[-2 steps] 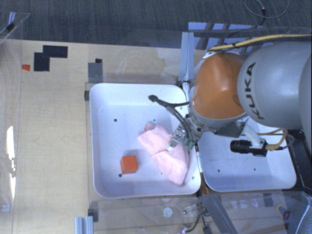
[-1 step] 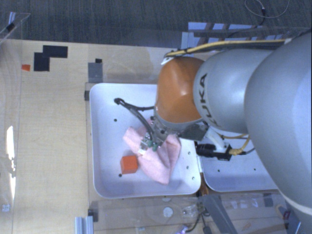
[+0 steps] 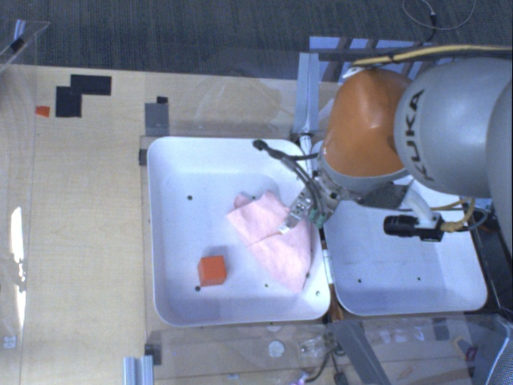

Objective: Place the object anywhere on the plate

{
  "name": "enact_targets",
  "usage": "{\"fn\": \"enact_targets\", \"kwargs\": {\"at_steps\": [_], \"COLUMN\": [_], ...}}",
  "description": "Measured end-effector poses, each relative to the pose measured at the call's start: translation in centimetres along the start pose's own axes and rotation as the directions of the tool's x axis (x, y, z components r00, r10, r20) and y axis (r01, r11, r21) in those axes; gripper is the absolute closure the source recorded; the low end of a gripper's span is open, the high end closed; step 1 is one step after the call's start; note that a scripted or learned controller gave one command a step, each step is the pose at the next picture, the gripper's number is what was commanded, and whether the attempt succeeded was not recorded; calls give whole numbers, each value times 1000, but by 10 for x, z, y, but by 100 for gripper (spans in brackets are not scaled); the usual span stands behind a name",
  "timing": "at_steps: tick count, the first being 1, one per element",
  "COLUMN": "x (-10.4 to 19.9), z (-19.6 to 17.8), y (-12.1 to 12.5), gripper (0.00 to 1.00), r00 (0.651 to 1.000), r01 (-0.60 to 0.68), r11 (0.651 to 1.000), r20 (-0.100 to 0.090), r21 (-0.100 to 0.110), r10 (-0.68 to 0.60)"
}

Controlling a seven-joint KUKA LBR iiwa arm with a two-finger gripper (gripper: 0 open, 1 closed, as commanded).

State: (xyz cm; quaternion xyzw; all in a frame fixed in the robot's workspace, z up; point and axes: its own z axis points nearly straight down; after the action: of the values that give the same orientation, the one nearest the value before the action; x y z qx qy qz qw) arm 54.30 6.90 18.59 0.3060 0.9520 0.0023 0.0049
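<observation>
A small orange-red block [image 3: 212,270] lies on the floor of the left bin [image 3: 172,215], near its front left. A flat pale pink plate [image 3: 268,239], uneven in outline, lies in the same bin toward the right wall. My gripper [image 3: 298,215] hangs over the plate's upper right edge, well to the right of the block and apart from it. The grey and orange wrist hides the gripper's upper part.
The right bin [image 3: 409,279] sits beside the left one, with the arm's orange band [image 3: 365,127] looming over its back left corner. A black cable [image 3: 276,152] loops from the wrist over the left bin's back. Black markers [image 3: 80,93] lie on the bench, far left.
</observation>
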Motion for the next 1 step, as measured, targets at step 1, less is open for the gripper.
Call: {"fn": "enact_targets", "kwargs": {"at_steps": [1], "x": [43], "z": [-10], "y": [56], "gripper": [100], "r00": [999], "r01": [48], "r11": [999], "r20": [-2], "r21": [-1], "r10": [-48]}}
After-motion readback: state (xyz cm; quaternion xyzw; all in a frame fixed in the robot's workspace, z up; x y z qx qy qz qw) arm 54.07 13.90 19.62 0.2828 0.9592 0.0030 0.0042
